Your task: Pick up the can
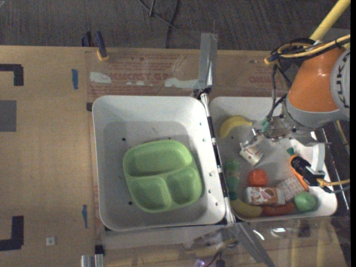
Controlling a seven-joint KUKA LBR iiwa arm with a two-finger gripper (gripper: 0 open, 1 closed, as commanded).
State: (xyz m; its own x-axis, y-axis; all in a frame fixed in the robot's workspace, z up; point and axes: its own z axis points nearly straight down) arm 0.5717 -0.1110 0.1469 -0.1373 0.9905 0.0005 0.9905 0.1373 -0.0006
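Over the right bin (328, 207) — arm (311, 88) bent down, gripper (255, 144) low.

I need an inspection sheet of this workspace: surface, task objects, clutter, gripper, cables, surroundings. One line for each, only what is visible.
Surface: wooden bench with left bin and right bin side by side.
Task objects: small can-like object in the right bin, below the gripper; whether it is the can is too blurred to tell.
Clutter: green divided plate in the left bin; two bananas, an orange fruit, a carton and a green ball in the right bin.
Gripper: gripper above the right bin; finger state unclear.
Cables: yellow cable on the arm; black cable on the floor.
Surroundings: grey carpet; blue tape on the bench.
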